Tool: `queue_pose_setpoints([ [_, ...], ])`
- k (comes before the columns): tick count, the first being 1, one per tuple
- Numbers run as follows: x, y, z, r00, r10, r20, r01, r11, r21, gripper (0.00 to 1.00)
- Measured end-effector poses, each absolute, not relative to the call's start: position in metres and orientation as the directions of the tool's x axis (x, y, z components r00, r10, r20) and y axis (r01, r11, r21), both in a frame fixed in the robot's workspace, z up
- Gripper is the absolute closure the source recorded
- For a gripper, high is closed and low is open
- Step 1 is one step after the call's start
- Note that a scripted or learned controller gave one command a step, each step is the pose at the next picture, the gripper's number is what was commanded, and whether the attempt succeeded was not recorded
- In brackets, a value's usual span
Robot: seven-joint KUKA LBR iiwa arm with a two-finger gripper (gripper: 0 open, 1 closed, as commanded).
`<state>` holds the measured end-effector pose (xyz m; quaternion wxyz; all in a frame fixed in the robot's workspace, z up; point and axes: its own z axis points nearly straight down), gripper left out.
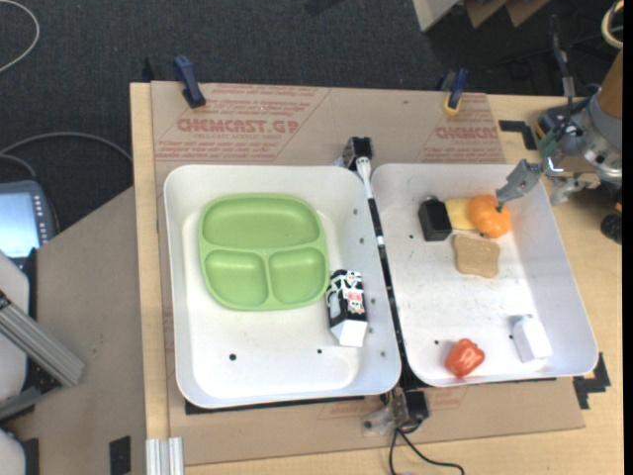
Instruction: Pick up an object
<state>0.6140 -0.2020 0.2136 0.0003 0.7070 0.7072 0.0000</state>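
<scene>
Dark carpet surrounds a pale wooden desk [613, 295] topped with a brown board printed in red lettering, on which two shallow white bins sit side by side.

Nearest, at 6 o'clock in the right bin [569, 295], a red pepper [464, 357] lies close to the front rim, with a small white block [530, 337] near it at 3 o'clock. In the left bin [183, 295], a black-and-white cow-print carton [347, 308] lies at the green tray's 4 o'clock. That green tray [262, 250] has three compartments and fills the middle of the bin.

Farther back in the right bin, a tan bread slice [477, 255] lies just below an orange ball [488, 216]. A yellow block [457, 213] and a black box [434, 220] sit at the ball's 9 o'clock.

At the ball's 2 o'clock the pincer [516, 184] reaches in, one grey finger tip just beside the ball; whether it is spread or pressed together I cannot tell.

Two blue clamps [188, 80] grip the board's far edge.
</scene>
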Motion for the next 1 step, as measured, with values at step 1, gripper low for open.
queue_pose_setpoints([
  [1, 0.6642, -0.1996, 0.0795, -0.004, 1.000, -0.001, 1.000, 0.004, 0.003, 0.00],
])
